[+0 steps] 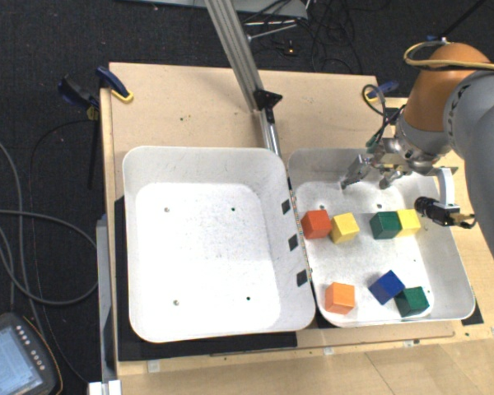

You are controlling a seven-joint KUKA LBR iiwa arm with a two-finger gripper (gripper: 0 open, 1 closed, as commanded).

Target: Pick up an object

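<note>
In the camera view, the table (pixel 189 97) carries two white bins side by side; the left bin (pixel 148 220) has nothing inside, and the right bin (pixel 453 270) holds all the blocks. There is an orange block (pixel 316 223) touching a yellow block (pixel 344 228) near the middle of this bin, a green block (pixel 384 225) touching a second yellow block (pixel 409 220) more to the right, and at the near edge another orange block (pixel 339 297), a blue block (pixel 386 286) and a second green block (pixel 412 300), the last two touching each other. The arm comes in from the right and its gripper (pixel 370 171) hangs over the far part of the right bin, apart from all the blocks. To do this step well, I think the gripper should choose a block with free sides, for example the lone orange block at the near edge, because pairs that touch leave little room for a finger between them; it should come straight down, centred on the block, with the fingers along two free faces. About the gripper itself: two thin fingers appear spread apart, so it looks released and open, and there is nothing between them; it touches no block at this moment.
</note>
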